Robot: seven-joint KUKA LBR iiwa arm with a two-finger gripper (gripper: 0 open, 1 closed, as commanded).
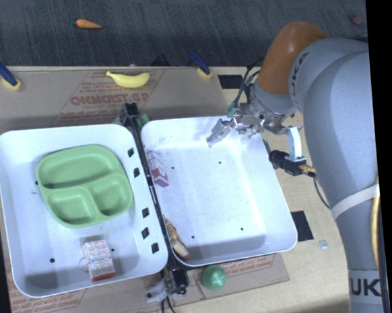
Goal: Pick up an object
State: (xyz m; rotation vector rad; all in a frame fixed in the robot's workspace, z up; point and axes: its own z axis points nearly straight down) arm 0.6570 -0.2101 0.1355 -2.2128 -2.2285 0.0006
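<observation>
Camera view, looking down at a slant on two shallow white bins set side by side on printed cardboard atop the bench [315, 291]. Left bin [10, 201] crowded — green divided tray [85, 185] across its upper half, small red-and-white carton [98, 258] near the front wall, narrow margins of bare floor along the left and rear edges. Right bin [274, 207] mostly open white floor, with a red-and-white packet [158, 167] tucked against its left wall and a tan object [176, 243] low in the front-left corner beside the divider. Black clips spaced down the seam between the bins. Gripper [220, 131] over the rear edge of the right bin, near its upper middle, pointing left; whether its fingers are open or closed cannot be told, and nothing seen held. Grey arm [334, 108] with orange band [282, 51] along the right side, above the bin's right rim. Outside the bins: yellow banana [128, 77] on the cardboard behind them, green ball [213, 277] just in front of the right bin, blue clamps [4, 73] at the cardboard's rear corners, small orange object [88, 23] on the dark carpet beyond. Red print on the cardboard [97, 99] reading roughly "CHEMCAST GP"; white letters "UK" on the arm's lower section — remainder cut off.
</observation>
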